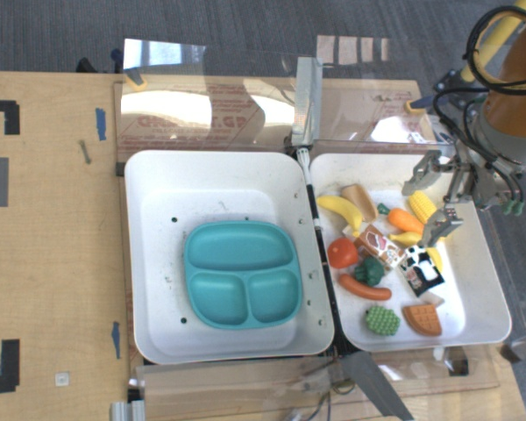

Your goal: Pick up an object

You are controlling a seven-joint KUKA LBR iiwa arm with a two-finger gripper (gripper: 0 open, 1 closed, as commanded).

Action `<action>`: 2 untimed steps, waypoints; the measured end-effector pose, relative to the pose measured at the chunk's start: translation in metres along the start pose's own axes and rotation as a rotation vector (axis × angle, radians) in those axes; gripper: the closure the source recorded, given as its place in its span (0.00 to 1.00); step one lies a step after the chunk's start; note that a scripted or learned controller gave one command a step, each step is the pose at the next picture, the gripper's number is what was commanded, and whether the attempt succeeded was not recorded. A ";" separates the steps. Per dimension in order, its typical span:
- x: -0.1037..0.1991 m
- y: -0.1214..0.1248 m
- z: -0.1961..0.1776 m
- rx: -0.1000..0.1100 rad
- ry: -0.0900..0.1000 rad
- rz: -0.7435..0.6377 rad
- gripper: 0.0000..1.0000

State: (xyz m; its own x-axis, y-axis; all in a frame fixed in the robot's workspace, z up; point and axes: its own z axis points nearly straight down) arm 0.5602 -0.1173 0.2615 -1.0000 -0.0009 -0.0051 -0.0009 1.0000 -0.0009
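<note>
My gripper (430, 202) hangs over the right bin (486, 301), near its upper right part, with its two fingers spread open and nothing between them. Just below and between the fingers lie a yellow corn piece (421, 206) and an orange carrot (404, 221). Further left in that bin are a banana (337, 208), a bread roll (361, 202), a red tomato (341, 253), a red sausage (366, 288), a green bumpy fruit (382, 321), an orange wedge (422, 318) and a black-and-white item (418, 266).
The left bin (149, 191) holds a teal divided tray (242, 272). A metal divider post (305, 103) stands behind the seam between the bins. Clear plastic walls rise at the back. Cables loop beside the arm at the upper right.
</note>
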 end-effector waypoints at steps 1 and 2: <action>0.037 -0.002 0.133 0.003 -0.016 -0.101 0.00; -0.018 0.021 0.146 0.003 -0.026 0.109 0.00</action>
State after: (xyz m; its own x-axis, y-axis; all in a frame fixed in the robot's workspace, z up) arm 0.5789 -0.0968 0.1159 -0.9937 0.1077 -0.0311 0.1079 0.9942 -0.0018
